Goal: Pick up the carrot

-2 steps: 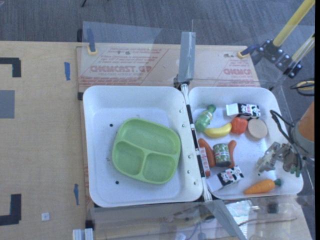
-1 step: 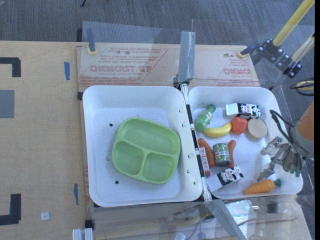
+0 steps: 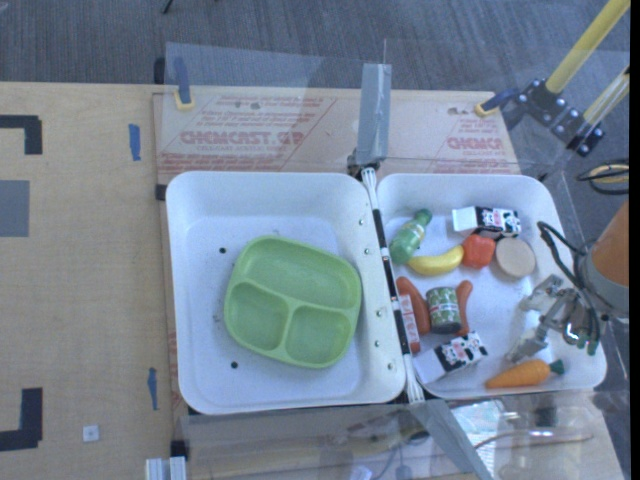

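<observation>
1. The carrot (image 3: 520, 374) is a small orange toy with a green stub at its right end, lying almost flat and pointing left along the near edge of the right bin (image 3: 575, 223), close to that bin's near right corner.
2. The gripper (image 3: 548, 320) hangs over the right bin just above the carrot, near the bin's right wall. Its metal fingers (image 3: 527, 346) point down and to the left, and their tips look spread apart, with nothing between them. The lower tip sits very close to the carrot's upper side; whether it touches cannot be told.
3. Left of the carrot, a black-and-white carton (image 3: 460, 352) lies by the near edge of the right bin.
4. Toward the middle of that bin are a green can (image 3: 442, 307), two reddish sausages (image 3: 412, 304), a banana (image 3: 437, 261) and a green bottle (image 3: 410, 234).
5. Near the far right corner lie a tan disc (image 3: 516, 258), a red piece (image 3: 478, 250) and another black-and-white carton (image 3: 486, 219).
6. The left bin (image 3: 200, 203) holds a green divided plate (image 3: 292, 300).
7. Both bins rest on the desk (image 3: 80, 268).
</observation>
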Tool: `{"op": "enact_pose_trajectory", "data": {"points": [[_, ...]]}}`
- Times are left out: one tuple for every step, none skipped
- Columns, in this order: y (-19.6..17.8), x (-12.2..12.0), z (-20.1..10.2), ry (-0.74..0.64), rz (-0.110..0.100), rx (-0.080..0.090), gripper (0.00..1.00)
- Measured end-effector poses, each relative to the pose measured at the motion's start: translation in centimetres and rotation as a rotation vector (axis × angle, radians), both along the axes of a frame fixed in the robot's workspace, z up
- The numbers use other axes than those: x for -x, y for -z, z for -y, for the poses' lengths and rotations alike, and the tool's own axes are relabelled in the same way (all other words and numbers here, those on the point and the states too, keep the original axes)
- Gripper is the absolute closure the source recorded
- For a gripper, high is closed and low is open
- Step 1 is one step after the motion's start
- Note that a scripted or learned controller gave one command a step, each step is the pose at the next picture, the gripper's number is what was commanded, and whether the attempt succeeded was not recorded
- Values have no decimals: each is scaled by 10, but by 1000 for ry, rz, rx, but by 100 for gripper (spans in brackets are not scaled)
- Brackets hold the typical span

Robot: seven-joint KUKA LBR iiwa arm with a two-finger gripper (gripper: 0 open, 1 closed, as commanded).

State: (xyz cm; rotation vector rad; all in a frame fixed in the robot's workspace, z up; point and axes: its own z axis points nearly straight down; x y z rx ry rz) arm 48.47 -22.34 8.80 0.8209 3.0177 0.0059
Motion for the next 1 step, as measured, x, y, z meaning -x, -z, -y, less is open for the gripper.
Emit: {"op": "enact_pose_trajectory", "data": {"points": [[-8,1,1,6,-3,-1,100]]}}
